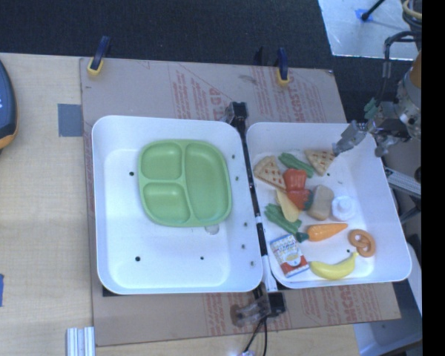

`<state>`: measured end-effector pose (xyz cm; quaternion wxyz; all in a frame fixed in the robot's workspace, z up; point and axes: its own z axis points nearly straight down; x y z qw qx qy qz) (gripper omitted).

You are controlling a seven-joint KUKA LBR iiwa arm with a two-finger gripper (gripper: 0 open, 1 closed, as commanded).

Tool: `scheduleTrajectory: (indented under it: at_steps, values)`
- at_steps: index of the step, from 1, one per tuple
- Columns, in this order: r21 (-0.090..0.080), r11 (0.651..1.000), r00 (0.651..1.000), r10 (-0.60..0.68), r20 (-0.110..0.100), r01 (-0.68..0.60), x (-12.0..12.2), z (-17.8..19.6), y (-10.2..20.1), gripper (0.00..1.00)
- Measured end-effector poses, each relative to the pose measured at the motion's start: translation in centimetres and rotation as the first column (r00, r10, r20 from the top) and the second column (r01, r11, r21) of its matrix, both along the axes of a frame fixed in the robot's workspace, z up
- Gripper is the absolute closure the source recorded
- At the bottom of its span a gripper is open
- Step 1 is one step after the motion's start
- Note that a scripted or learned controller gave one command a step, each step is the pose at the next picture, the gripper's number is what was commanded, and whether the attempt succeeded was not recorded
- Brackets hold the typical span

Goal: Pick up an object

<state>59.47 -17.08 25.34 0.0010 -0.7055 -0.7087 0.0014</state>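
While the gripper (362,135) hangs over the top-right corner of the right bin (389,199), its fingers read as spread apart with nothing between them, though they are small at this angle. Nothing is held yet. Nearest candidate is the triangular sandwich wedge (320,159), lying just beside the jaws on the side away from the arm and a little toward the camera. Its long axis runs roughly across the bin, pointing toward the jaws, so a grasp across its short width looks the cleaner option. Past the wedge from the jaws sit a green pepper (295,161), a second wedge (270,172) and a red pepper (294,181), all crowded together. Further toward the camera from the jaws lie a white cap (343,207), a carrot (326,232), a pretzel (361,242), a banana (334,268) and a small carton (288,253). Well beyond the pile, the left bin (111,199) carries a green divided plate (185,182). Judged early in the task: approach only, no contact.
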Motion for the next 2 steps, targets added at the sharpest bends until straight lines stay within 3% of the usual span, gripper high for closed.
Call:
scheduleTrajectory:
  at_steps: [1, 2]
  values:
    - [0.004, 1.000, 1.000, 0.006, -0.011, -0.006, -0.2, -12.5, 5.7, 0.00]
    - [0.002, 1.000, 1.000, 0.000, -0.003, 0.000, -2.8, -16.3, 7.7, 0.00]
